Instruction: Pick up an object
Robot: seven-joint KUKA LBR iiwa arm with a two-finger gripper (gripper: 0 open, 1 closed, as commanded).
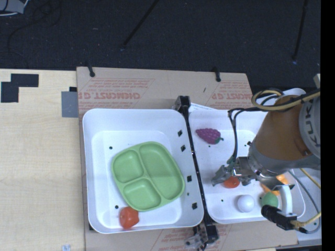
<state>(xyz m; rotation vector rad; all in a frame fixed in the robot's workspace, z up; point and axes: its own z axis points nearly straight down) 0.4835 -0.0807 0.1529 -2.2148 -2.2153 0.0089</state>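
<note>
My gripper is low in the right bin, its fingers around a small red-orange object that shows between them. A purple bunch of grapes lies at the back of that bin. A white ball rests near the front edge, with a green object just to its right, partly hidden by the arm. In the left bin a green divided plate lies flat, and a red tomato-like object sits by its front corner.
The arm's orange band and grey wrist cover the right side of the right bin. Black cables loop over the bin's back right. A black divider runs between the two bins. Wooden bench surface extends to the left.
</note>
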